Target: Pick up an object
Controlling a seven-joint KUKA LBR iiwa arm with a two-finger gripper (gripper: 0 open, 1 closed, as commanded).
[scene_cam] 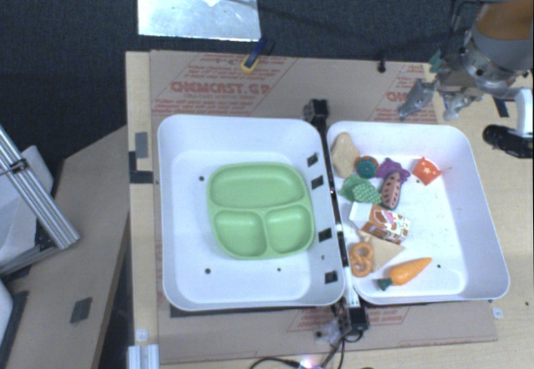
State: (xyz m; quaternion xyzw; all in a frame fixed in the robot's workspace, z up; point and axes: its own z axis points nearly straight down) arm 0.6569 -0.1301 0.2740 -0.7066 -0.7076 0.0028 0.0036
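The claw (427, 100) is seen hovering above the far rim of the right bin (467, 217), near its top right corner, with its two fingers spread apart and nothing between them. No object has been gripped yet; this looks like the approach stage, before any descent.

The candidates are gathered in the right bin's left half. A carrot (406, 271) is lying near the front edge, well apart from the claw. A pretzel (362, 258) is found just beside the divider, a small printed carton (387, 225) just behind it. Farther back, a purple piece (391, 168) and a small red piece (426, 169) are sitting nearest the claw. A green divided plate (257, 209) is resting in the left bin (179, 192), on the surface.

For the next move, one target would have to be chosen. The red piece appears the least crowded, so the claw would need to be brought forward over it, lowered with fingers straddling it, then closed.
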